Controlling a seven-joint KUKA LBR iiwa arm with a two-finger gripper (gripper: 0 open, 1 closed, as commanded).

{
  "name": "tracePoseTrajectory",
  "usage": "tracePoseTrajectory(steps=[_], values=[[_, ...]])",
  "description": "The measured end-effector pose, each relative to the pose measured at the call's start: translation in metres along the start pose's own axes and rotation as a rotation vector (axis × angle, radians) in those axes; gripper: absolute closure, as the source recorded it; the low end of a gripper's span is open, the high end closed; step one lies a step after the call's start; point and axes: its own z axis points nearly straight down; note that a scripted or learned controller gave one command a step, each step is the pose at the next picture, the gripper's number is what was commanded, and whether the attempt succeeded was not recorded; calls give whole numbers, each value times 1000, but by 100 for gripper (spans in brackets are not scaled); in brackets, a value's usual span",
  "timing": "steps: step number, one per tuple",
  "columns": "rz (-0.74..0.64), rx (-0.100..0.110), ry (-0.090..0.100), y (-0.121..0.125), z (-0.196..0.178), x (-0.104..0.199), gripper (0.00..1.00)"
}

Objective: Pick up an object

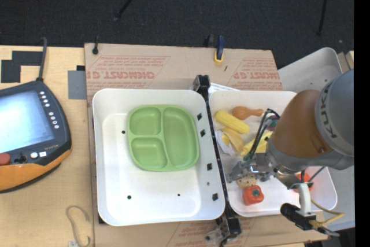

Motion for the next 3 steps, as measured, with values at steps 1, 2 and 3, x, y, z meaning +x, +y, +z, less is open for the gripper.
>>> tracePoseTrajectory(steps=[1,2,3], values=[[8,-3,1,2,-13,-3,100],[2,-11,-3,4,-71,4,100],[2,-11,-3,7,-111,3,100]])
